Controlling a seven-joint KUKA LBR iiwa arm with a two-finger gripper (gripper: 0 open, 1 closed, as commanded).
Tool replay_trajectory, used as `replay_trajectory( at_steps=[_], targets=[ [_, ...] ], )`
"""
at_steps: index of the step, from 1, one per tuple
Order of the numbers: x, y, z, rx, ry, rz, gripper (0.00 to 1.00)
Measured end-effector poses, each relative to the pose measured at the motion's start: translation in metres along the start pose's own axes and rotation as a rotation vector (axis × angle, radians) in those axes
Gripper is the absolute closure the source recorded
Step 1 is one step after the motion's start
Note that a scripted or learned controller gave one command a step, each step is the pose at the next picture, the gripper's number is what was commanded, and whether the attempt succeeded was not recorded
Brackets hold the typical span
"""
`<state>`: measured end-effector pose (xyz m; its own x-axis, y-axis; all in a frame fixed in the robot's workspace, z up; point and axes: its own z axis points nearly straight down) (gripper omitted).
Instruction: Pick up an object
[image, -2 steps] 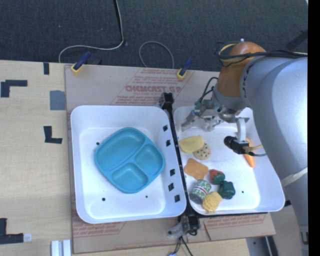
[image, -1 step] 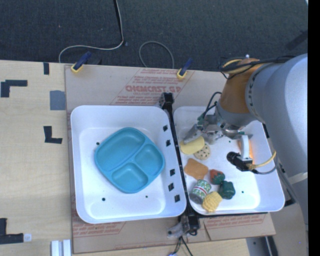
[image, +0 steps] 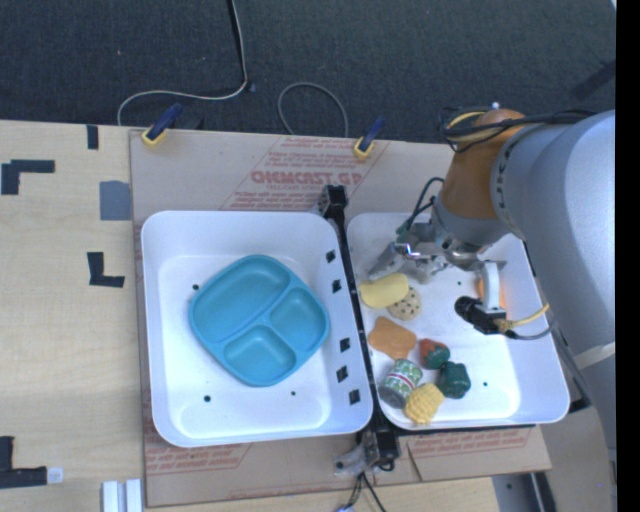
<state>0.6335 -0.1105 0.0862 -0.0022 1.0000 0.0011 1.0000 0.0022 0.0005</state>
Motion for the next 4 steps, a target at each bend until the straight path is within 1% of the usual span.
replay_trajectory(
  at_steps=[1, 2, 3, 4],
  targets=[
    [0.016, 0.000, 0.000, -0.003, -0.004, 0.000, 0.00],
    [0.014, 0.003, 0.000, 0.000, 0.000, 0.000, 0.00],
    [0.014, 0.015, 0.001, 0.000, -0.001, 0.001, 0.00],
    [0.016, -0.008, 0.000, -0.004, -0.003, 0.002, 0.00]
  ],
)
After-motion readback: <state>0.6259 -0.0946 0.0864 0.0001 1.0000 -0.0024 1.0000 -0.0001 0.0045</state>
